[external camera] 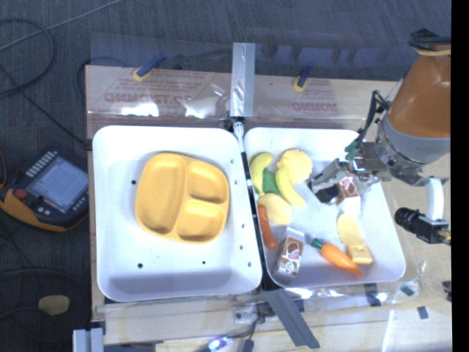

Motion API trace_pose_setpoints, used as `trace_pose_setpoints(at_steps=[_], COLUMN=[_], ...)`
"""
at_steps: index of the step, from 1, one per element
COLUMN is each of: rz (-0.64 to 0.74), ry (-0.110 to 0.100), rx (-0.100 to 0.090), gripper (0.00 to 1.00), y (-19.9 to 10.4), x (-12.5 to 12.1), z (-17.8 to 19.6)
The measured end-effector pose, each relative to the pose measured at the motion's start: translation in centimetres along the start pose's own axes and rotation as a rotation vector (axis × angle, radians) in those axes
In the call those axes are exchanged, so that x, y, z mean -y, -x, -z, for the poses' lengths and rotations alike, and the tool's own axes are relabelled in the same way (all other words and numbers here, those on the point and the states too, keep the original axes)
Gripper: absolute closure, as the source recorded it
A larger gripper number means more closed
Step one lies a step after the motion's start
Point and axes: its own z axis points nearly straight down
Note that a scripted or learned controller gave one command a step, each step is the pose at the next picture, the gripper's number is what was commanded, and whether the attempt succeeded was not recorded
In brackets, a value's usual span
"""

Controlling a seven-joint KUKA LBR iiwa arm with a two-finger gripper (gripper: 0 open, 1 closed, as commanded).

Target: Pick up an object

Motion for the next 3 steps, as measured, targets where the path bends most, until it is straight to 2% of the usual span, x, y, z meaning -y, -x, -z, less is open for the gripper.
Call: trace_pose_setpoints(at_steps=[1, 2, 3], rz=[-0.069, -0.088, 0.095], ry=[-0.001, -0.001, 0.001], rx=[0.000, 0.001, 0.002], gripper=[0.00, 0.00, 0.00], y=[0.9, 2.1, 6.9], x=[-0.4, -0.8, -1.5], z=[-8.1, -11.9, -11.0])
